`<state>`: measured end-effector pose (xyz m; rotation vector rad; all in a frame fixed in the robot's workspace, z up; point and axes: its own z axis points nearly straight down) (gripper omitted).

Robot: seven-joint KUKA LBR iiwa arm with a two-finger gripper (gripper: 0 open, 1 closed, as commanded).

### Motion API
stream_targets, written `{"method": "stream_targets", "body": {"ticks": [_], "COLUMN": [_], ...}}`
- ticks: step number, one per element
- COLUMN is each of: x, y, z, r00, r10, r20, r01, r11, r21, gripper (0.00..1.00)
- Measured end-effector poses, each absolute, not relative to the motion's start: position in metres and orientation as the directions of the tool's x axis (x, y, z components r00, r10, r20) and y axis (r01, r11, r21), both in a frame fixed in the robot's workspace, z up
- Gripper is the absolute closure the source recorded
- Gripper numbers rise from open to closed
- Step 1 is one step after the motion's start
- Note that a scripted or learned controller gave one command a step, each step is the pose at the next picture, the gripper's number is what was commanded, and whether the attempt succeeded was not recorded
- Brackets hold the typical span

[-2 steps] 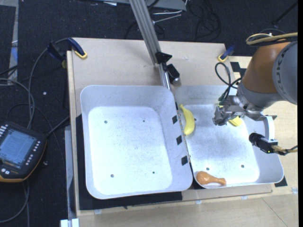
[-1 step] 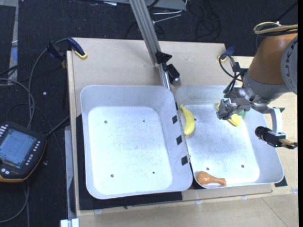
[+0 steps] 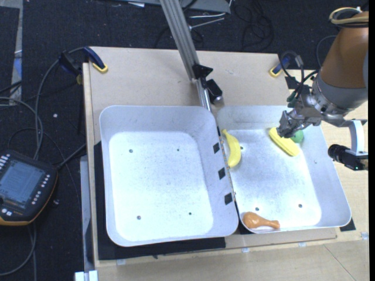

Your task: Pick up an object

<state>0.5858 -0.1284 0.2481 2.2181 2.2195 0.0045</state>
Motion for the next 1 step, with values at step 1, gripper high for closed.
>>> {"method": "stream_targets", "body": {"ticks": [1], "x": [0.5895], "y": [-0.079], "z": [0.2368], "r00": [-0.004], "r10": [1.0], "r20": [0.001], "r01": [1.0], "r11": [0.004], "r21": [0.0], "gripper": [1.0]}}
